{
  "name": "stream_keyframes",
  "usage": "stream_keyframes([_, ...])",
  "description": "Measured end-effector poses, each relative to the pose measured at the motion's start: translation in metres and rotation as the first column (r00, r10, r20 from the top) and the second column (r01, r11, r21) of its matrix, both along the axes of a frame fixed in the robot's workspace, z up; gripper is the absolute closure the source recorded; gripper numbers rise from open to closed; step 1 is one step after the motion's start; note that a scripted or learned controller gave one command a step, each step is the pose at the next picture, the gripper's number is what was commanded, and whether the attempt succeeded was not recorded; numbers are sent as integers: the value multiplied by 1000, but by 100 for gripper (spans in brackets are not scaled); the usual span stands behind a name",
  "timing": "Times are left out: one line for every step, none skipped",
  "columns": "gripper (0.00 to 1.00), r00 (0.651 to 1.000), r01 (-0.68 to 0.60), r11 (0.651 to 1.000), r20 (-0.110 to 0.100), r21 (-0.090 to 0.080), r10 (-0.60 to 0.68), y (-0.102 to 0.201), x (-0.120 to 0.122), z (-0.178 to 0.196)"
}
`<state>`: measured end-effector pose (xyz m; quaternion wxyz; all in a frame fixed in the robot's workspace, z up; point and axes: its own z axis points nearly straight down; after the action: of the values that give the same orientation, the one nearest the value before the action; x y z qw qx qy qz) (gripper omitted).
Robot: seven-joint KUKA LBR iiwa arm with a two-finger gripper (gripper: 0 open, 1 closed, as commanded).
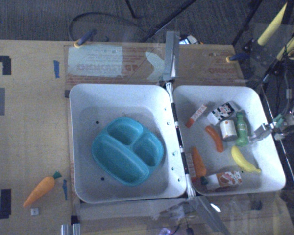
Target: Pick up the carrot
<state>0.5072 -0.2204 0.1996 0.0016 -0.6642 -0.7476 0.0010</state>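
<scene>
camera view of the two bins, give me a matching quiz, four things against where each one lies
Things:
1. teal sectioned plastic plate
2. yellow toy banana
3. orange toy carrot with green top
4. second orange toy carrot

Places:
A. on the bench, outside the bins, at the view's lower left
B. right bin, near its right wall
C. left bin
D. right bin, against the wall between the bins

Pairs: 1-C, 2-B, 3-D, 4-A

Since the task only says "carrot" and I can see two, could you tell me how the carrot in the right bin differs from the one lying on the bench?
The carrot in the right bin lies beside the bin's left wall, pointing nearly up the view; the carrot on the bench, left of the left bin, lies diagonally. The bench one shows a plain green top and looks paler and thicker. Both are orange and tapered.
</scene>
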Motion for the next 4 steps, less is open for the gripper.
stream_keyframes([0, 996, -88, 996, 1, 0, 88, -2, 80, -44])
stream_keyframes([0, 984, 178, 984, 1, -2, -178, 19, 100, -91])
stream_keyframes([0, 890, 456, 890, 4, -1, -456, 91, 87, -114])
stream_keyframes([100, 892, 453, 892, 2, -4, -453, 91, 87, -105])
